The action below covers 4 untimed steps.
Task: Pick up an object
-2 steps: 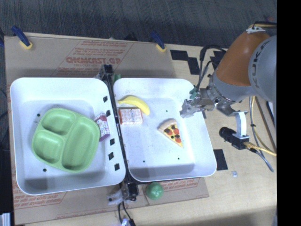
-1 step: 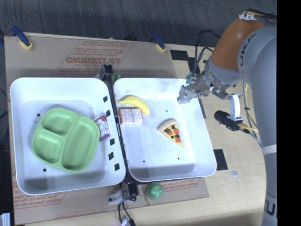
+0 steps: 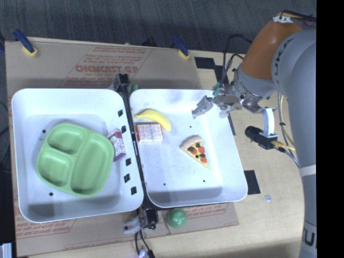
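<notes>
- The end effector [image 3: 202, 107] hovers empty, fingers slightly apart, just right of the banana [image 3: 154, 117].
- Closing there would likely catch nothing; the pizza slice [image 3: 195, 150] lies below.

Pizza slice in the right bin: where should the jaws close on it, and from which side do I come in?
Grip the pizza slice across its two straight edges, about midway between crust and tip, coming straight down from above. It lies flat on the right bin floor, clear of the banana and the small box, so there's probably room for both jaws. The gripper sits above it in the view.
</notes>
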Each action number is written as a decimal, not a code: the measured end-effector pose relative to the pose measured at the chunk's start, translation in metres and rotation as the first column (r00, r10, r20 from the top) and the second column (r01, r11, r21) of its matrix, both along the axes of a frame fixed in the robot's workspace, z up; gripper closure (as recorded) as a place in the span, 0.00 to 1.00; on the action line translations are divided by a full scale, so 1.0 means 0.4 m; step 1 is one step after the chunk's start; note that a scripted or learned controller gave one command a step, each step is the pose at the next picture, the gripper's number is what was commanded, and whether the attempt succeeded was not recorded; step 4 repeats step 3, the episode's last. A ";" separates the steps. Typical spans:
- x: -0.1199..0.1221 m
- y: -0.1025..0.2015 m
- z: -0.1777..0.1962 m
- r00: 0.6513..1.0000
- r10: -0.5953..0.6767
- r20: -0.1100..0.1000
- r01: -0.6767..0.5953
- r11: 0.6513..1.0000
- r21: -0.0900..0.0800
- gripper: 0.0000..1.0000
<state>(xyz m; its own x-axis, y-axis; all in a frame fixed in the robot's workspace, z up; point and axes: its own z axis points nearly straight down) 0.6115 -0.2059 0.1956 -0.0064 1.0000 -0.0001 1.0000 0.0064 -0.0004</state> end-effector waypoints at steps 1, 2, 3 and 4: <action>-0.186 -0.003 -0.260 1.000 0.000 -0.005 0.000 1.000 0.001 0.00; -0.185 -0.003 -0.234 1.000 0.005 -0.006 -0.005 1.000 0.000 1.00; -0.324 0.102 -0.056 1.000 0.001 -0.003 -0.001 1.000 0.001 1.00; -0.324 0.102 -0.056 1.000 0.001 -0.003 -0.001 1.000 0.001 1.00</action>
